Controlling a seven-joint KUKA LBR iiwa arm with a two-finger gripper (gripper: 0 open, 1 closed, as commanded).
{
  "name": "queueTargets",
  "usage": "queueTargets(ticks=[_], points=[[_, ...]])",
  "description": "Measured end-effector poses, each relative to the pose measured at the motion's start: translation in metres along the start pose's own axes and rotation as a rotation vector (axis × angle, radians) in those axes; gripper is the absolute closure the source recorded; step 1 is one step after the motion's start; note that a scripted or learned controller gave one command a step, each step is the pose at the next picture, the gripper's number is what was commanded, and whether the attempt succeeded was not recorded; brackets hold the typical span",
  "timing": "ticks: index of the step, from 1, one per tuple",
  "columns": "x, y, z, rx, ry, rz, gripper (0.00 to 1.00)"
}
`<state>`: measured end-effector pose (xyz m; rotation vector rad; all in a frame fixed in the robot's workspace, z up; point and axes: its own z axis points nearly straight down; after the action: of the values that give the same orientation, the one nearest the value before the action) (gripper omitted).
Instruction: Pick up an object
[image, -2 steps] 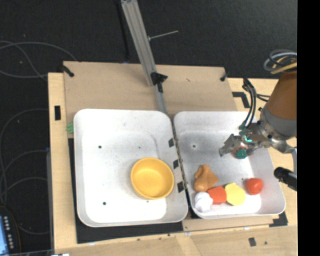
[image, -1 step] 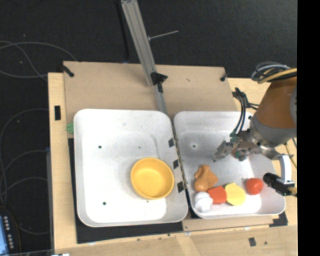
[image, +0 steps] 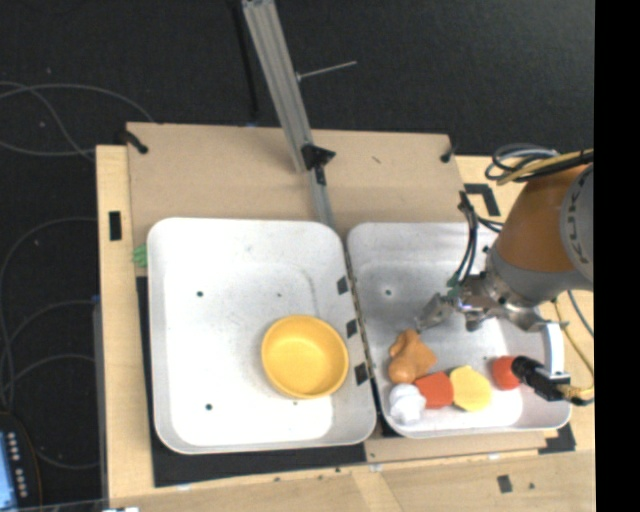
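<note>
Right, we're over the right bin, lower right of the frame. Gripper hovers just above the item cluster; we can't tell how it's set, wrist blocks the view.

Candidates along the bin's lower edge:
- tan lumpy toy, nearest to us, just below-left of the gripper
- white ball, touching the red block
- yellow piece
- red-orange piece by the right wall

We'd judge all light, rigid, smooth plastic, likely slippery. Tan toy is best: pinch across its narrow waist, top-down.

Yellow bowl sits in the left bin.
</note>
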<state>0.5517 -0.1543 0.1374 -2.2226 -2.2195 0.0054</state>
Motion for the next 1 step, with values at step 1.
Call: queueTargets(ticks=[1], points=[[-0.0018,0.0031,0.0342,-0.012,-0.001,0.001,0.0]])
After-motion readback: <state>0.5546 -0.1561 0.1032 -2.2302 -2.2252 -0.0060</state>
